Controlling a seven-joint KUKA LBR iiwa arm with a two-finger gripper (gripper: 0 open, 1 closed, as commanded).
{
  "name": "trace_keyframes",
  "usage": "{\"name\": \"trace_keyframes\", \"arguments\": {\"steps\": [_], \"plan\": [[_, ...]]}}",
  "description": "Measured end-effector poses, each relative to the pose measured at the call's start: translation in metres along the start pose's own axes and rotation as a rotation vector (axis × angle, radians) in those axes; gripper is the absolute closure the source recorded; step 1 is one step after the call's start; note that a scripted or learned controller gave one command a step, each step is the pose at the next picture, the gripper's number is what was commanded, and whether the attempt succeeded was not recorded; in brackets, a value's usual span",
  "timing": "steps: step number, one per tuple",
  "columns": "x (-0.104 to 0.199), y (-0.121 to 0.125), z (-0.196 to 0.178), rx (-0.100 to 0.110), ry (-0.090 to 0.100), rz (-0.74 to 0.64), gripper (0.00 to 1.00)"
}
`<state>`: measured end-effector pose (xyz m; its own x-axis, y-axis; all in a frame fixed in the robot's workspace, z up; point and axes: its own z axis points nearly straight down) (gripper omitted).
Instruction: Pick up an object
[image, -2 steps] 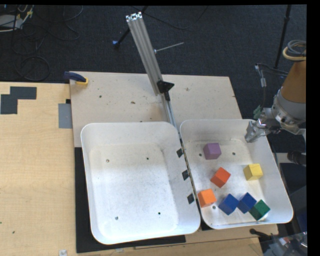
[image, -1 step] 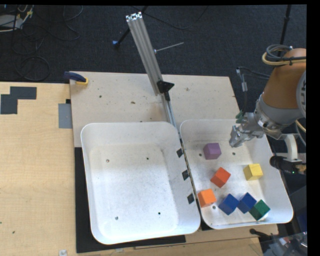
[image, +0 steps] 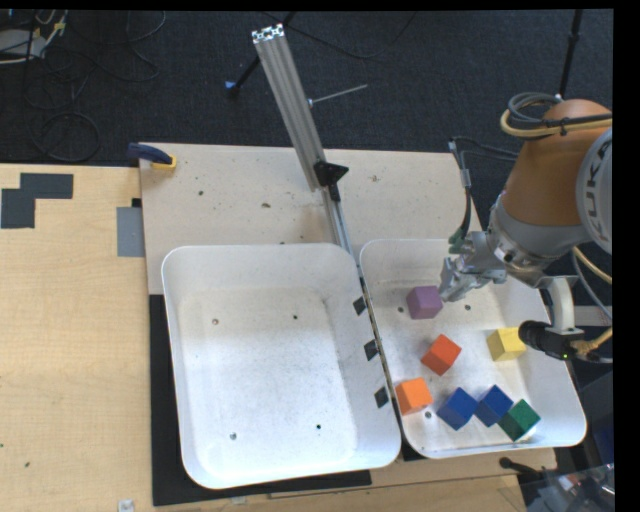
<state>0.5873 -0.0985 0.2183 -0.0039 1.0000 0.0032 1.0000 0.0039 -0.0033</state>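
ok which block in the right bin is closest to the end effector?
The purple block, just below-left of the end effector. The red-orange, yellow, orange, two blue and green blocks all lie further toward the bin's near edge.

Dark carpet (image: 180, 80) fills the top of the frame, with cables (image: 40, 35) trailing at upper left. A pale wooden bench (image: 70, 330) takes the left side, with grey patches (image: 35, 195) on it. A speckled board (image: 240, 195) lies centre, and a slanted aluminium rail (image: 292, 105) rises from it.
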Motion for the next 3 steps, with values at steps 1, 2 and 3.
{"name": "trace_keyframes", "arguments": {"steps": [1, 2, 3], "plan": [[0.052, -0.014, -0.012, 0.001, 0.0, 0.0, 1.0], [0.109, -0.023, -0.01, 0.002, 0.0, -0.001, 1.0], [0.167, -0.046, -0.015, 0.003, 0.0, -0.001, 1.0]]}}
